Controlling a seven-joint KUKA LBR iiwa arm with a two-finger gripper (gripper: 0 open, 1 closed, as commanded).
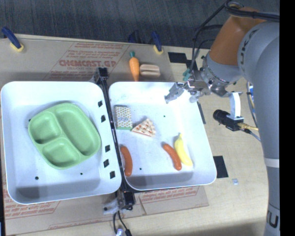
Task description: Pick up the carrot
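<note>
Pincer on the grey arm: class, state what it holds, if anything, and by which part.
Nothing is held. The pincer hangs over the right bin's far edge with no item between its fingers. The carrot lies outside, beyond that bin.

the scene is lit evenly and brightly from above. the two white bins (152, 178) are rendered near overexposed, with soft grey shading along their lower inner walls. short, faint shadows are cast beside the green tray (64, 134). the dark floor beyond the desk (226, 200) is left dim. slight softness is seen throughout, and fine detail is lost.
</note>
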